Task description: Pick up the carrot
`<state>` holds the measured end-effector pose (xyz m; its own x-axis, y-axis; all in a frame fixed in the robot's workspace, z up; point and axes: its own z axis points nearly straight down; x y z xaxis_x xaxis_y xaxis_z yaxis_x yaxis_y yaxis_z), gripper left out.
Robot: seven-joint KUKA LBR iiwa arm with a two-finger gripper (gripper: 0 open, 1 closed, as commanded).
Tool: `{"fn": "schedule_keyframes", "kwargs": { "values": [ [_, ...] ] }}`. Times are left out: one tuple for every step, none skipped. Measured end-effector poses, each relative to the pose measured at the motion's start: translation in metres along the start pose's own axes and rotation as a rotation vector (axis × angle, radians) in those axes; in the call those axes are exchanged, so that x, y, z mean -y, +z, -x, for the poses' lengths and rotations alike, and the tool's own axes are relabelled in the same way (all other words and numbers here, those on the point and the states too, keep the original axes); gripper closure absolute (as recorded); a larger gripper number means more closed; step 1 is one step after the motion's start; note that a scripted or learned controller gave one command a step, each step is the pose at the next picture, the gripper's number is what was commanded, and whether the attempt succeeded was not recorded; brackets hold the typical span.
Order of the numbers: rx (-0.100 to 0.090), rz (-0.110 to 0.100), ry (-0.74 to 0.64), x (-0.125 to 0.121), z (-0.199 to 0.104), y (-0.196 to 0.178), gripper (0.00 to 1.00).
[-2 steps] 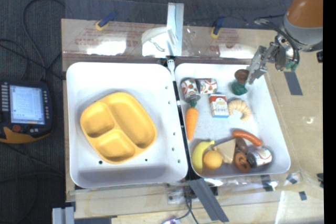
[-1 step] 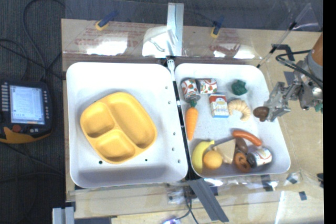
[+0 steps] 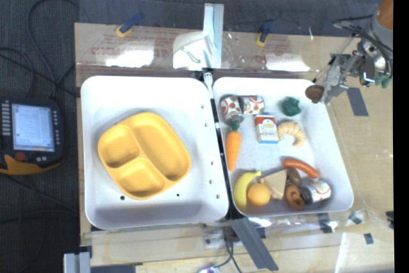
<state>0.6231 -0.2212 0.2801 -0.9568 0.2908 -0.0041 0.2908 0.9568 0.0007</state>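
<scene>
My arm (image 3: pixel 385 9) comes in from the upper right, with the orange band at the edge of the view and the wrist slanting down and left toward the right bin's (image 3: pixel 339 156) far right corner. My fingers (image 3: pixel 324 94) hang just outside that corner, over the desk (image 3: pixel 374 137), and whether they are apart or together I cannot tell at this size. A small brown thing (image 3: pixel 313 93) sits right at their tips, at the bin's rim; I cannot tell if it is between them or merely beside them. The carrot (image 3: pixel 233 148) lies well away from me, inside the right bin along its left wall, lengthwise, green top toward the far side and point toward the near side. Just past its top stand two cans (image 3: pixel 242 107), and by its point lie a banana (image 3: pixel 243 187) and an orange (image 3: pixel 258 194). Further right in the same bin lie a small carton (image 3: pixel 266 128), a croissant (image 3: pixel 293 132) and a green piece (image 3: pixel 291 106). The left bin (image 3: pixel 96 99) holds a yellow divided tray (image 3: pixel 143 154).
</scene>
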Motion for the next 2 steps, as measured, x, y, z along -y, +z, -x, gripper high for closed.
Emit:
{"fn": "schedule_keyframes", "kwargs": {
  "values": [
    [-0.001,-0.001,-0.001,0.023,-0.066,-0.024,1.00],
    [-0.014,-0.001,0.048,0.038,-0.131,0.082,1.00]
  ]
}}
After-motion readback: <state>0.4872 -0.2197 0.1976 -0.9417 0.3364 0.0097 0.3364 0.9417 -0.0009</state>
